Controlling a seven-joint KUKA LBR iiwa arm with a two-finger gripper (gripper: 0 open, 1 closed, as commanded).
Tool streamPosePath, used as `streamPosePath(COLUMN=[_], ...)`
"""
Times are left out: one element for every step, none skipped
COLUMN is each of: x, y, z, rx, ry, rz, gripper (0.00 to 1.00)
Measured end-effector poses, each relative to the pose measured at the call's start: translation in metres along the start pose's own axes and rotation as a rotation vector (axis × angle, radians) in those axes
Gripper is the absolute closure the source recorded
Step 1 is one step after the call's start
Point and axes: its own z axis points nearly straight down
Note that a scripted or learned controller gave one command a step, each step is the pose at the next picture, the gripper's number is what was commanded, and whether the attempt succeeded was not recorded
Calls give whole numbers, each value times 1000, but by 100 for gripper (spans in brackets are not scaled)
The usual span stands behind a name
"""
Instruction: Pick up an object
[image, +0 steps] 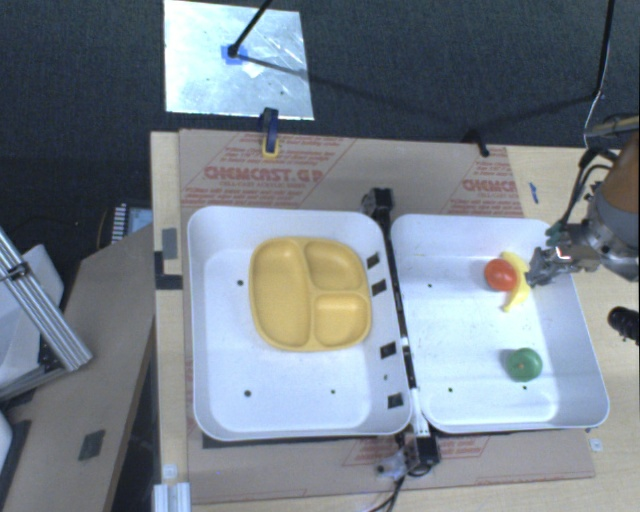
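1. Since nothing sits lifted off a bin floor, the pick looks not yet made; every object rests where it lies.

2. Nearest: counter front edge, cabling and a small clamp at the seam between the two bins.

3. Right bin, near half: green round object, alone on the white floor, well apart from the other pieces and from the arm. Untouched.

4. Left bin, middle: yellow divided tray, three compartments, all bare as far as the view shows. Lies flat, apart from the bin walls.

5. Right bin, far half: red round object touching or just beside a yellow banana-like piece, which curves down and toward the right wall. Cannot tell whether the two overlap or merely touch.

6. End effector: sits at the right bin's right rim, just beside the banana-like piece's upper end. Dark, small, partly blurred; whether it is spread or closed cannot be told, and nothing is visibly caught in it. Grey arm enters from the right edge.

7. Judgement: approach stage. The likely target is the red-and-yellow pair, being nearest the tool. Left to do: settle over one piece, close on it, raise it clear of the bin.

8. Risk, as judged: the two pieces crowd each other near the wall, so a clean grip on one may be awkward.

9. Farthest: cardboard sheet under the bins, a silvery panel beyond.
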Motion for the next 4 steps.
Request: streamPosePath(x=[62,117,180,234], y=[1,4,3,2], z=[-9,-3,-12,-6], rx=[0,1,0,1], ry=[2,1,3,2], rz=[-4,-3,-6,-4], gripper=[100,100,100,100])
